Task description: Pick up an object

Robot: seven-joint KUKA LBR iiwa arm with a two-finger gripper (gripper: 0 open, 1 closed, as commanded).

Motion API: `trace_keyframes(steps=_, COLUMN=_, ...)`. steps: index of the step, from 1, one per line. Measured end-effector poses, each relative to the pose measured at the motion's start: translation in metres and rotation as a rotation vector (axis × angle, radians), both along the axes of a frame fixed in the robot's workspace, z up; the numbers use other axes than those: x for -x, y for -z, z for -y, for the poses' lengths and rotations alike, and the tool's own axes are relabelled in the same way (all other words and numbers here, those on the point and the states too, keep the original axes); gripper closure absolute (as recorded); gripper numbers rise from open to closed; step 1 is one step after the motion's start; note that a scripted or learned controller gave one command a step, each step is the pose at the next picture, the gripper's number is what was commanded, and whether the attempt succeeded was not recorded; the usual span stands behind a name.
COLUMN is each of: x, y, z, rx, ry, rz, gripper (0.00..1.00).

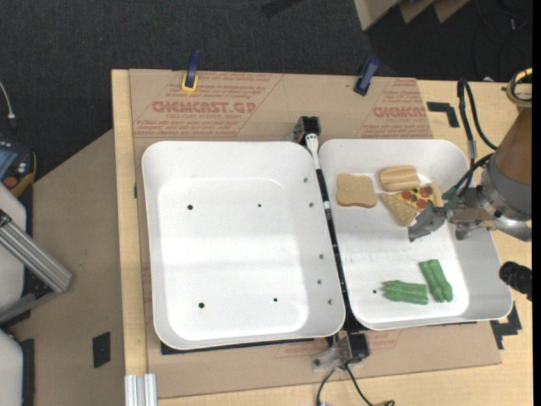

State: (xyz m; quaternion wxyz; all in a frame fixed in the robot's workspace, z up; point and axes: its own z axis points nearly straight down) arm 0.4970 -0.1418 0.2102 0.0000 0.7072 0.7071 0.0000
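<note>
Nearest the camera, at the front of my right-hand bin (473,307), two green bean-like pieces lie flat on the white floor: the left green piece (405,292) stretched crosswise, the right green piece (437,279) angled just beside it, the two close to touching. Neither is lifted, so they are untouched candidates. A little further in, my end effector (425,223) hangs low over the middle of that bin, its dark tip just beside the near edge of a small heap of toy food. Whether I am clenched or released I cannot tell; the tip is a dark blur against the items and nothing shows clearly between it. So I judge the pick as not yet done: I am down at the objects, but no object is visibly off the bin floor, and the grasp and the lift remain. Beyond the tip sits the heap itself: a pizza-like wedge (407,202) with red spots, partly covered by my tooling, and a tan bun-shaped roll (399,178) above it. To their left, apart, lies a toast-shaped slice (356,191). The left bin (156,227) sits alongside on the counter (135,100). My arm is cut off at the frame edge.
</note>
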Motion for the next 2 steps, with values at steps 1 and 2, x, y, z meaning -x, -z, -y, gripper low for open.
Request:
trace_keyframes(steps=1, x=0.019, y=-0.009, z=0.065, rx=0.004, ry=0.006, rz=0.002, gripper=0.00)
trace_keyframes(steps=2, x=0.021, y=0.116, z=0.044, rx=-0.006, ry=0.000, rz=-0.012, gripper=0.00)
